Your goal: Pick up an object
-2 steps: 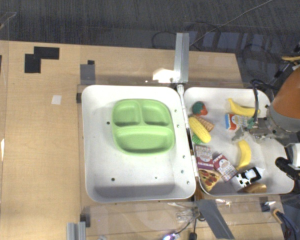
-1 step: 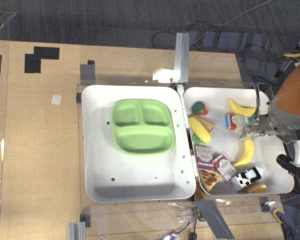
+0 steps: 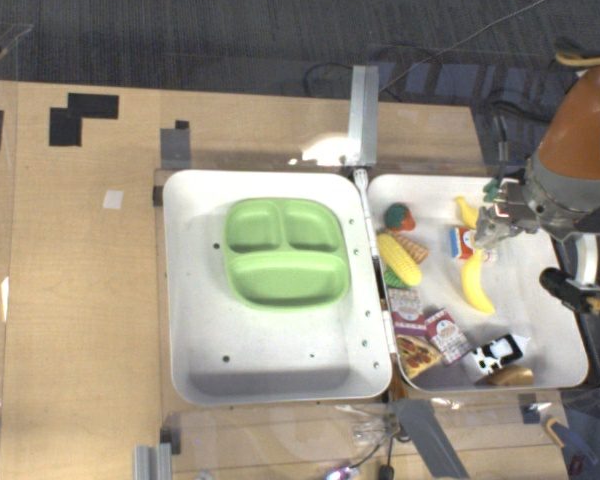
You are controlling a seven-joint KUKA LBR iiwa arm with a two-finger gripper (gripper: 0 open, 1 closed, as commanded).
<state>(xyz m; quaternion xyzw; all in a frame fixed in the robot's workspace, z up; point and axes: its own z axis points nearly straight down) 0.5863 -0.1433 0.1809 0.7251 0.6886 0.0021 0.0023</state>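
A grey arm with an orange band reaches in from the right over the right-hand bin (image 3: 570, 363), its hand (image 3: 490, 230) lowered near the bin's upper right part. Whether the hand is wide, narrow or closed on anything cannot be told from this slant. Directly beneath and just left of the hand sits a small red-and-white carton (image 3: 464, 242), touching or nearly touching it; a yellow banana (image 3: 476, 284) lies just below the hand, running down toward the bin's middle, and a second, smaller yellow piece (image 3: 465, 210) shows just above and left of it. Further left in the same bin are a toy strawberry (image 3: 398, 215), a corn cob (image 3: 401, 253) and a yellow-and-green item (image 3: 399, 276) against the dividing wall. Toward the near edge lie printed snack packets (image 3: 427, 334), a black-and-white toy (image 3: 499, 354) and a brown piece (image 3: 509, 376). The left bin (image 3: 195, 268) holds a green divided plate (image 3: 284, 251), well apart from the hand. Both bins rest on a wooden tabletop (image 3: 70, 268).
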